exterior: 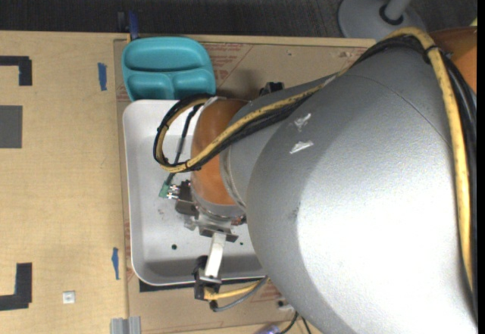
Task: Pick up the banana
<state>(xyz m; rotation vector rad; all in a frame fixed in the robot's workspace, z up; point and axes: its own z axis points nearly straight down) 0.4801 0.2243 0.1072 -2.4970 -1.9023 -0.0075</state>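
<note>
My arm reaches in from the right and covers most of the white bin (144, 196). The orange band (208, 166) and the wrist hang low over the middle of the bin. The gripper (216, 223) points down into the bin beneath the wrist, and the wrist body hides it from above. The bare strip of bin floor to the left of the wrist holds only a few small dark specks. Whatever lies under the arm is hidden.
A teal moulded plastic piece (168, 67) rests at the bin's far edge. Brown cardboard bench (61, 173) with black and blue tape marks spreads to the left. A grey lamp base (371, 10) stands on the dark floor behind.
</note>
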